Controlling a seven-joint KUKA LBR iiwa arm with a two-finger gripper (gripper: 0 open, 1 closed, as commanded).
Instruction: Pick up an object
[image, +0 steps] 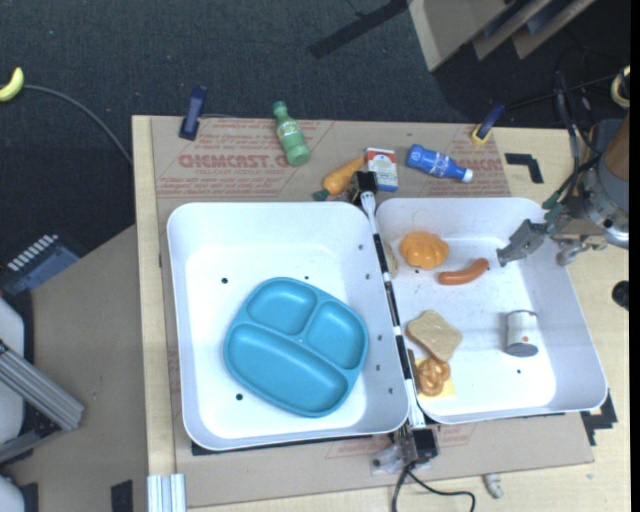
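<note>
Hand (527, 243), fingers spread and empty, above right bin (560, 390) near sausage (465, 272).

- Blue tray (294, 345) is filling most of the left bin (200, 240).
- Sausage (465, 272), can (520, 332) and bread (434, 334) are crowding the right bin (560, 390), leaving its near-right corner open.
</note>
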